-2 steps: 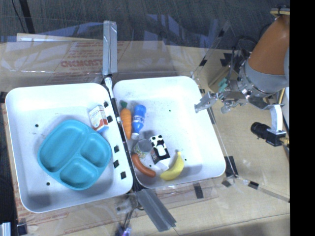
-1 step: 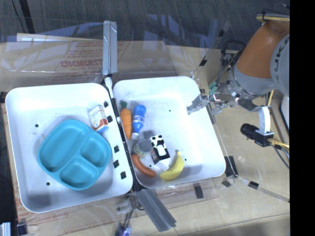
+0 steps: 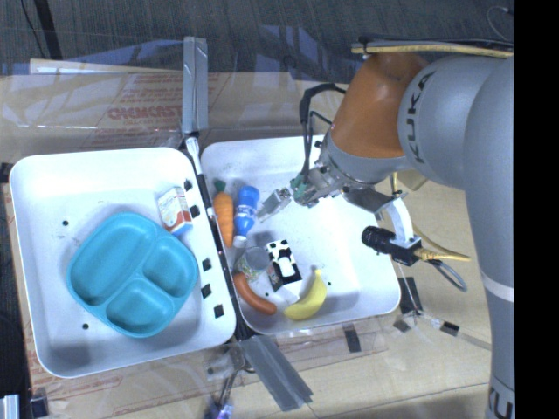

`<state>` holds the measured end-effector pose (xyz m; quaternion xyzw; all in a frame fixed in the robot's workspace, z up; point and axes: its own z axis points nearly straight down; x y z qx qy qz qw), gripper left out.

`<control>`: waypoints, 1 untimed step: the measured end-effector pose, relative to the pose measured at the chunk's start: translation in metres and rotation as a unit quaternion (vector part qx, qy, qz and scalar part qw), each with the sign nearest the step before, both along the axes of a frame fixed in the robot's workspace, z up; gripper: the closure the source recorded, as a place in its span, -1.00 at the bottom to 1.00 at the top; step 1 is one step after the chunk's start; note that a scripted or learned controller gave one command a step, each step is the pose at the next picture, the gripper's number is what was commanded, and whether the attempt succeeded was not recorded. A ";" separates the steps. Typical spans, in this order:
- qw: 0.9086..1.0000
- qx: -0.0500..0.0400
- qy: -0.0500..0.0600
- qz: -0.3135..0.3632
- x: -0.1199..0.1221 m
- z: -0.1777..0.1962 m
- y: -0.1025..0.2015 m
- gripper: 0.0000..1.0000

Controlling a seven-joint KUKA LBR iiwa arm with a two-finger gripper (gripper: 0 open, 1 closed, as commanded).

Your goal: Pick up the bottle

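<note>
Landmark: the right bin (image 3: 371, 297), the white bin nearer the arm; all places below are given against it.
Arm: the grey arm (image 3: 454, 103) with its orange band comes in from the right and bends down over the upper middle of the right bin.
Gripper: the gripper (image 3: 278, 201) hangs above the upper left part of the right bin, tilted, its tip pointing left toward the bottle; whether it is spread or pressed together cannot be told, and nothing is seen pinched in it.
Bottle: the bottle (image 3: 245, 211), blue cap and clear body with a blue label, lies in the upper left part of the right bin, just left of the gripper's tip.
Carrot: an orange carrot (image 3: 224, 218) lies along the right bin's left wall, just beside the bottle.
Lower left of the right bin: a sausage (image 3: 253, 294), a yellow banana (image 3: 308, 297), a black and white item (image 3: 282, 263) and a round clear piece (image 3: 254, 259) lie close together.
Left bin: the left bin (image 3: 52, 182) adjoins the right bin's left wall and holds a blue divided plate (image 3: 131, 273) and a small white carton (image 3: 173, 208).
Table: the table (image 3: 87, 103) carries both bins.
</note>
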<state>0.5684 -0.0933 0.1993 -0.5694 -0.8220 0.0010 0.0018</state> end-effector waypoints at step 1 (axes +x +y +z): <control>0.999 0.000 0.000 0.043 0.052 -0.092 -0.006 -1.00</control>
